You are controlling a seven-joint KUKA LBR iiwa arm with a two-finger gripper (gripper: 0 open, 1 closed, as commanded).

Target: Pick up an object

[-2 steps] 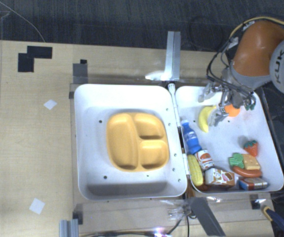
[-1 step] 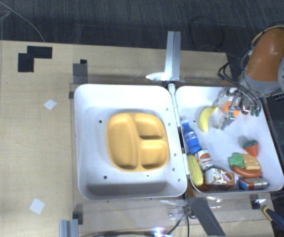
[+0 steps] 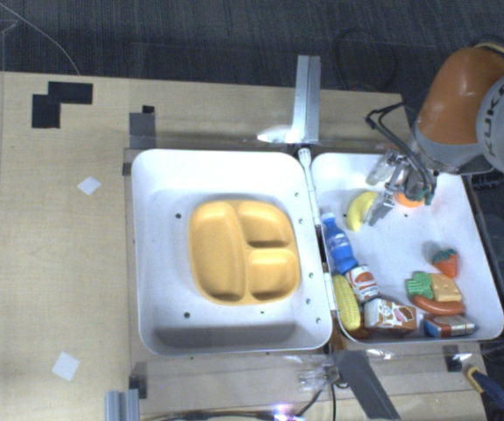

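Sitting in the left bin (image 3: 146,261) is a yellow divided tray (image 3: 241,251), lying flat near the middle with bare white floor around it. Running along the left wall of the right bin (image 3: 484,261) are a blue bottle (image 3: 337,246) and, below it, a toy corn cob (image 3: 346,303), the two lying end to end against the divider. Just beside them a small jar with a red label (image 3: 365,284) is resting, and a brown packet (image 3: 394,317) is lying along the bottom wall next to a flat red-and-blue piece (image 3: 449,326). Further right, a cluster of toy food is crowding the corner — a green piece (image 3: 420,284), a red sausage shape (image 3: 436,305) and a small strawberry-like piece (image 3: 445,259).

Higher up, the gripper (image 3: 390,193) is hanging over a yellow banana-like toy (image 3: 361,209), which is lying apart from the rest near the upper middle of the right bin. Whether the pincer is wide or narrow I cannot tell — its tips are blurring into the toy and an orange object (image 3: 409,200) close by.

Judging by its look, the yellow toy is probably light, hollow plastic: stiff, smooth and somewhat slippery. Being curved, it is likely to roll or squirt out, so closing across its thick middle seems the safest hold.
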